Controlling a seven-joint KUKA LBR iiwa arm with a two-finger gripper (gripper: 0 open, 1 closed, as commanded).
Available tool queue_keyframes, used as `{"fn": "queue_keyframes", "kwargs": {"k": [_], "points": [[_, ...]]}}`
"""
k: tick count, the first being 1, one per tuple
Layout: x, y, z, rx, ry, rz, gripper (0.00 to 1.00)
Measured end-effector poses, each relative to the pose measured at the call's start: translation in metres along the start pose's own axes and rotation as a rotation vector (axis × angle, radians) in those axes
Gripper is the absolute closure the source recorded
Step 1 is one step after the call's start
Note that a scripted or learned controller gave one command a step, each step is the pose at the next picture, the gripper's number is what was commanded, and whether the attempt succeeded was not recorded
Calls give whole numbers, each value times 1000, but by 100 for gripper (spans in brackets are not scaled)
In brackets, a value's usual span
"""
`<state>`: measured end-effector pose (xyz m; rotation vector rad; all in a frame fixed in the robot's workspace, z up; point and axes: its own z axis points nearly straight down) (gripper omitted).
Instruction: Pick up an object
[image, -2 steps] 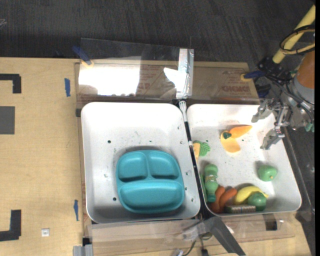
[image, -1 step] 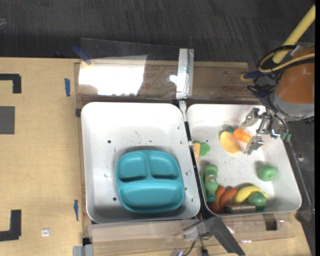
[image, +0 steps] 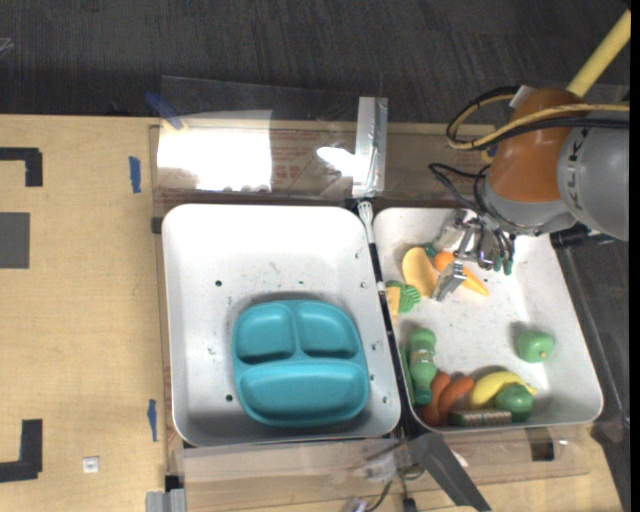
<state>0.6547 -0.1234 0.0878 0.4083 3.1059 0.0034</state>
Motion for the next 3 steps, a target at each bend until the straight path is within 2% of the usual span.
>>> {"fn": "queue_keyframes", "kwargs": {"k": [1,2,3], "points": [[17,23,-1,2,-1,-44,0],[34,6,-2,1,-3,-476,0],[31,8,-14,1,-17,-476,100]]}}
